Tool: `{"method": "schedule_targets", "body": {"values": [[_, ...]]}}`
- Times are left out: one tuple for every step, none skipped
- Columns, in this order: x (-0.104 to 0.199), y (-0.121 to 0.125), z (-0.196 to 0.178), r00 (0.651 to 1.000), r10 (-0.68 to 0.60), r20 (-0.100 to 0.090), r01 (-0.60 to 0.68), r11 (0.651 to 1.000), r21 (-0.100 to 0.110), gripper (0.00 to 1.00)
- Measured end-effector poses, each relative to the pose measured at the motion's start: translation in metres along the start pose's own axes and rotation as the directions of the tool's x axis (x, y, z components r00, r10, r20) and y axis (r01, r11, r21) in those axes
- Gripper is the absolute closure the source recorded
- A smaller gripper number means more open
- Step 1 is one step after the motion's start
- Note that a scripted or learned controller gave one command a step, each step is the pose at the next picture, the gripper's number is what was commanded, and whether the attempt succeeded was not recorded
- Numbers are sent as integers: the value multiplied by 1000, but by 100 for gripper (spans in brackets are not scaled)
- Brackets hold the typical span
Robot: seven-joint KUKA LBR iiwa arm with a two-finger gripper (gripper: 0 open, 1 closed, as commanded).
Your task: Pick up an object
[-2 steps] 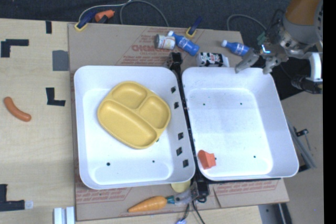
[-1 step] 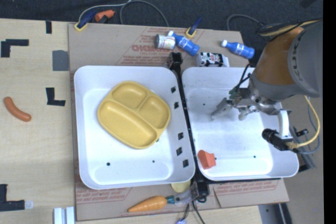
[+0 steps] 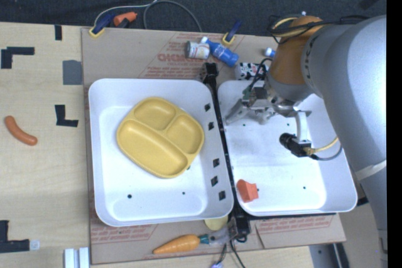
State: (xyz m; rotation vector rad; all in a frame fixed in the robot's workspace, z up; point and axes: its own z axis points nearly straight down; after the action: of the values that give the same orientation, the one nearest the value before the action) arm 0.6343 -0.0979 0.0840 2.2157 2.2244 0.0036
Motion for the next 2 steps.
{"method": "schedule_targets", "body": {"values": [[-8,35,-1,1000,1,0,-1,1000,1,0],[-35,35,-2,1000,3,1,-3,1000,0,0]]}}
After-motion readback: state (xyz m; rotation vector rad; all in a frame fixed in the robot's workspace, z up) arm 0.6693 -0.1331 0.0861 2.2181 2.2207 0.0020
